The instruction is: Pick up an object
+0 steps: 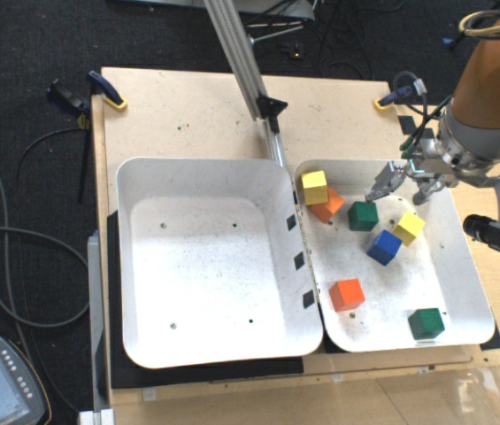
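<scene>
Seven blocks, all in right bin: two yellow, two orange, two green, one blue. First yellow sits on first orange by the divider. End effector hovers over bin's upper part, fingers spread, pinching nothing. Left bin alongside on counter. Two clamps at counter's far corners

I count seven small blocks in the right bin: two yellow blocks, two orange blocks, two green blocks and one blue block. There are two white bins on my bench.
</scene>
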